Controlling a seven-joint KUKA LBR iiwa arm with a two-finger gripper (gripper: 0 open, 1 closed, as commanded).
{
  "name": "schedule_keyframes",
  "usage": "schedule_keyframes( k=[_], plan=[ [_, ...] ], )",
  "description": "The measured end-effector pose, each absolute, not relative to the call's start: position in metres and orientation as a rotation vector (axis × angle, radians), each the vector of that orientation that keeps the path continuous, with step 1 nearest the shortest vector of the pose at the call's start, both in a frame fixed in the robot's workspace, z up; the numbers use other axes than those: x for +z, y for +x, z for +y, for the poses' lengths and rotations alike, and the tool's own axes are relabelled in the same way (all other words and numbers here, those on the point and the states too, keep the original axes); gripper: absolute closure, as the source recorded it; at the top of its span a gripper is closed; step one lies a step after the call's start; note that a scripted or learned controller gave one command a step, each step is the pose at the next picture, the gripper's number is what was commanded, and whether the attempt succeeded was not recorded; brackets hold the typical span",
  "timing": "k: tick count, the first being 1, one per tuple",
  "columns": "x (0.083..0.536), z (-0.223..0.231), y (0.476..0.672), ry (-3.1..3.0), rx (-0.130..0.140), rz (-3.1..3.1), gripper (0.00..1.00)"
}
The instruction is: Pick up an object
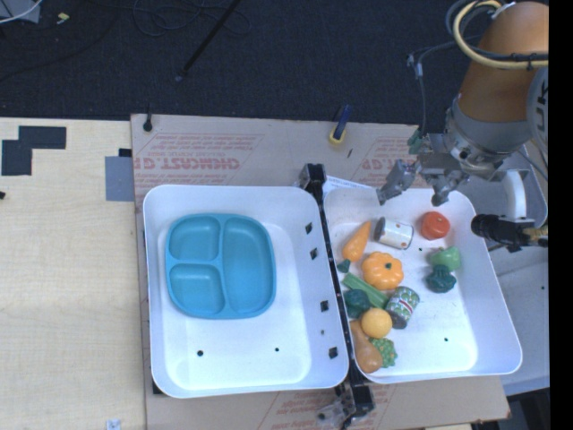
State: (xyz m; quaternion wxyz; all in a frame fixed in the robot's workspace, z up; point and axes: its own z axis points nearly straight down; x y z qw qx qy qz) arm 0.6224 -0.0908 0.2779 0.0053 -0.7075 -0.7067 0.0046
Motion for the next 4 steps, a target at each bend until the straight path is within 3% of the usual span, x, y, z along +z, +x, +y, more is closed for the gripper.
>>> schedule_keyframes(
  k=[1, 4],
  plan=[
    [0.285, -0.091, 0.624, -2.219, 0.003, -2.220, 0.00],
    [0.112, -0.081, 0.617, -2.216, 0.008, -2.217, 0.00]
  ],
)
